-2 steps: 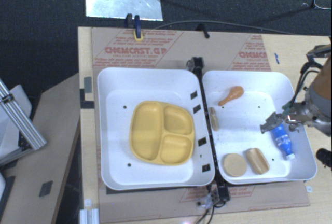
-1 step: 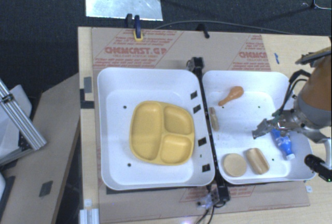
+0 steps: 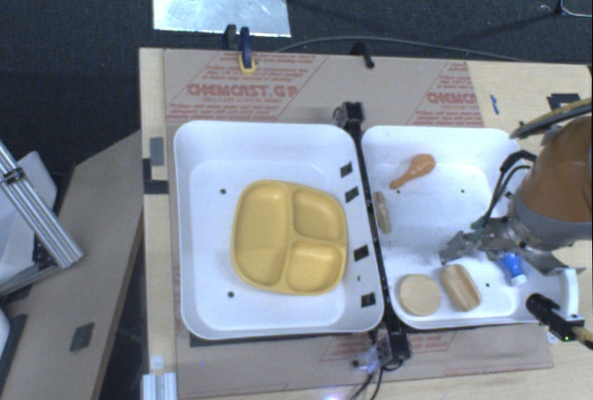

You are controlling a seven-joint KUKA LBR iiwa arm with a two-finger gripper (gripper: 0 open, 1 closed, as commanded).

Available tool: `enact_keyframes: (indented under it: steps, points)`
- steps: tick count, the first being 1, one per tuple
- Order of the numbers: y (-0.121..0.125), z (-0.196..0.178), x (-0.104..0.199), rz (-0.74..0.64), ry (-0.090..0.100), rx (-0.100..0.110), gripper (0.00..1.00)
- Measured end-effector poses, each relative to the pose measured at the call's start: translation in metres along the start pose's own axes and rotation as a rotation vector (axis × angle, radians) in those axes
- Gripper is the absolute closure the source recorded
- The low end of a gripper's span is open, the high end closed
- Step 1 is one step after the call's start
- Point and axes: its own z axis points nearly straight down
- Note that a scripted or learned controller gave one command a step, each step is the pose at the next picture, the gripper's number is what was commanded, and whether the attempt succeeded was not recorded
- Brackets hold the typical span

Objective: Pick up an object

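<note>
Camera view: we are hovering our gripper [image 3: 463, 247], fingers spread and grasping nothing, above the bread roll [image 3: 460, 286] to pick it.

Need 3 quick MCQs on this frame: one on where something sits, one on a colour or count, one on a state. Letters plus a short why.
1. The divided plate lies in:
A. the left bin
B. the right bin
C. on the bare bench

2. The plate's colour:
A. blue
B. yellow
C. red

3. The drumstick-shaped toy is:
A. between the gripper's fingers
B. lying loose on the bin floor
C. on the plate

Key:
1 A: it sits on the left bin floor.
2 B: all its compartments look pale yellow.
3 B: it lies alone near the right bin far wall, well apart from the gripper.
</note>
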Motion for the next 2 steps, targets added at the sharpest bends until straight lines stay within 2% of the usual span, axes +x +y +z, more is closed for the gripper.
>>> enact_keyframes:
  steps: [1,2]
  points:
    - [0.002,-0.014,0.000,-0.002,-0.003,-0.007,1.00]
    - [0.006,-0.058,0.005,-0.004,-0.004,-0.010,1.00]
